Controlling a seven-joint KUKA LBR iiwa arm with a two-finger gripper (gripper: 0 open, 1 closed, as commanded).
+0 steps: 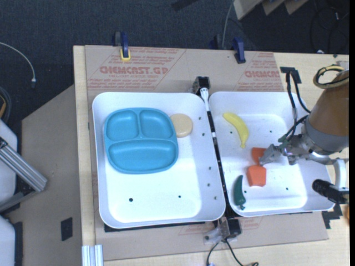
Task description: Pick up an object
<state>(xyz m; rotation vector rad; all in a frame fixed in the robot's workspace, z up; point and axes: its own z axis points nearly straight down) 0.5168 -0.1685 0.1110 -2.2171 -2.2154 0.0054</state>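
In the right bin (277, 201) lie a yellow banana (237, 128), an orange block (256, 176), a red-orange piece (256, 154) just above it, and a dark green, cucumber-like object (238, 192) against the bin's left wall. My gripper (268, 155) reaches in from the right and sits low over the bin. Its tip is right next to the red-orange piece and partly hides that piece's right side. The orange block lies just below and left of the tip. No object can be seen lifted off the bin floor.
The left bin (161, 204) holds a blue divided plate (142, 140) and a cream round object (182, 125) beside it. A black divider rail (211, 132) runs between the bins. Cables (293, 93) hang near the arm at the right.
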